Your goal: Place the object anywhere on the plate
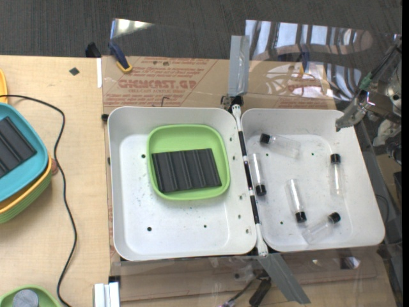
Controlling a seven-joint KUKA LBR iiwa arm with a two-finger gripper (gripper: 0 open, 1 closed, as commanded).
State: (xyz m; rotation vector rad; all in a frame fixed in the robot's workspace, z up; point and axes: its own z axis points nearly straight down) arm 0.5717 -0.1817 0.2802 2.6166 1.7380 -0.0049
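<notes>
A green square plate (187,141) with a dark ribbed insert (186,170) lies in the left white bin (128,190), toward its back. Several clear tubes with black caps lie scattered in the right white bin (358,235): one near the back left (280,144), one along the left wall (256,173), one in the middle (294,199), one at the right (335,173) and one near the front (319,228). My gripper (350,116) hangs at the back right corner of the right bin, above its rim and apart from every tube.
Cardboard (166,82) lies behind the bins. Stacked teal and green plates (22,165) sit at the far left on the wooden bench, with a black cable (64,190) running past them. The arm's body (386,101) crowds the right edge.
</notes>
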